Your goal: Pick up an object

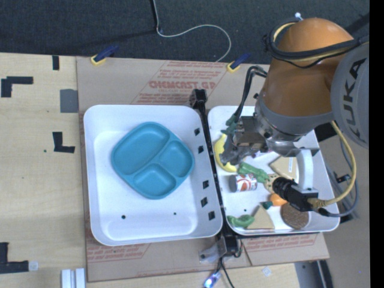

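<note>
Here, arm [300, 83] hangs over right bin [327, 185]. Gripper [235, 152] low at bin's left side, amid clutter; whether it grips anything cannot be judged. Yellow object [223, 155] lies touching gripper, long axis running near-far. Green piece [255, 173] just beside, toward viewer.

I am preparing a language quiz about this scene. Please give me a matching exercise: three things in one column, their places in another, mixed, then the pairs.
Things:
1. blue plastic divided plate
2. small red and white can
3. round brown disc

Places:
A. right bin, near front right corner
B. left bin, middle
C. right bin, lying under the claw

Pairs: 1-B, 2-C, 3-A
</note>
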Robot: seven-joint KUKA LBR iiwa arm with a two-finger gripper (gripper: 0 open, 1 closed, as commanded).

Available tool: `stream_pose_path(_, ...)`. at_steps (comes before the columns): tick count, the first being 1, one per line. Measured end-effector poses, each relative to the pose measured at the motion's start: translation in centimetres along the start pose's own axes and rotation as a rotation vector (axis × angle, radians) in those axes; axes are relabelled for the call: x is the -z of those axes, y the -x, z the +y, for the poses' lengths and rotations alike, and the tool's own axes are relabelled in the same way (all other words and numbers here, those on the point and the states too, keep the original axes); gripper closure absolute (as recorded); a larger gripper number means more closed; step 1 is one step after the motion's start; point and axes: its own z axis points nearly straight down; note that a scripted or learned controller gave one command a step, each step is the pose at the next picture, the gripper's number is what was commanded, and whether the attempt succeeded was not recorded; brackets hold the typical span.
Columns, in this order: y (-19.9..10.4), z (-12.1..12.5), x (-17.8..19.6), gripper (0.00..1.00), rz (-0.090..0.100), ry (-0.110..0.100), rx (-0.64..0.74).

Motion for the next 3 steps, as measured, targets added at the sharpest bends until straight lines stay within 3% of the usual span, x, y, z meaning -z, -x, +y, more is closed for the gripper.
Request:
stream_pose_path(2, 1.3, 0.0, 8.7, 1.0, 0.001, 0.014, -0.001)
stream_pose_path(3, -3.4, 0.0, 1.9, 1.0, 0.0, 0.002, 0.002)
